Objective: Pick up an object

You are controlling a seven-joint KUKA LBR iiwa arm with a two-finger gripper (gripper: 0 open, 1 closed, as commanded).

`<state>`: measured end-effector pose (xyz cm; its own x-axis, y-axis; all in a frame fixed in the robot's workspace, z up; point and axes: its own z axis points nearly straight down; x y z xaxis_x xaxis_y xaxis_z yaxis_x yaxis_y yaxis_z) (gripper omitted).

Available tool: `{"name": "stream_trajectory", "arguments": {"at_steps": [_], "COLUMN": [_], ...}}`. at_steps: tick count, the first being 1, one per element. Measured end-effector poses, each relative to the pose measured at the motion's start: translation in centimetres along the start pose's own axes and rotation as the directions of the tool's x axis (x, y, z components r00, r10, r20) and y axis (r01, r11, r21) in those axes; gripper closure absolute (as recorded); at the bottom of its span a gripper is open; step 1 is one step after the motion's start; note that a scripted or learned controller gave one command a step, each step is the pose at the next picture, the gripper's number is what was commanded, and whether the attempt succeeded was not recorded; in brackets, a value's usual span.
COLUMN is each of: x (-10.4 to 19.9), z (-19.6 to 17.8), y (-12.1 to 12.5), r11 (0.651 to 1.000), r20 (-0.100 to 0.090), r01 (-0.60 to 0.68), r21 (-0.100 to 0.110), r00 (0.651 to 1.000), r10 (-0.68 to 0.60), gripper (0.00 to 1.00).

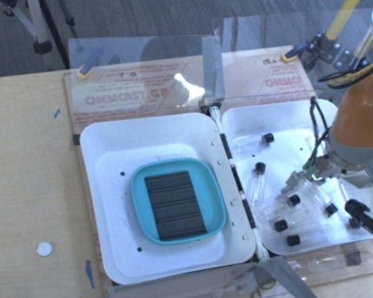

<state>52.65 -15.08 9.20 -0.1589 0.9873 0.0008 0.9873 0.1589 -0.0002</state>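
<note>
grey arm, orange band, black cables

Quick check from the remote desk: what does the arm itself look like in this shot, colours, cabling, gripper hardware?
The arm has a broad orange band above a grey wrist section. Black cables loop along its left side. The gripper below is pale grey metal.

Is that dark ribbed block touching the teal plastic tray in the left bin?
Touching. The camera view shows the dark ribbed rectangular block lying flat inside the teal plastic tray, resting on its floor, with teal rim visible all round it.
</note>
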Motion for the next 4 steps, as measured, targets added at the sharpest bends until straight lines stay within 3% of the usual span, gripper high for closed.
{"name": "stream_trajectory", "arguments": {"at_steps": [1,2,3,4], "x": [-1.6,1.0,1.0,-5.9], "z": [0.0,0.4,0.4,0.5], "y": [6.1,0.5,0.5,7.4], "r11": [1.000,0.996,0.996,0.994], "r20": [0.002,0.001,0.002,0.003], "r01": [0.027,0.084,0.083,0.112], "r21": [-0.002,-0.005,-0.006,-0.005], "r00": [1.000,0.996,0.997,0.994], "r10": [-0.027,-0.084,-0.083,-0.112], "gripper": [0.00,0.00,0.00,0.00]}}
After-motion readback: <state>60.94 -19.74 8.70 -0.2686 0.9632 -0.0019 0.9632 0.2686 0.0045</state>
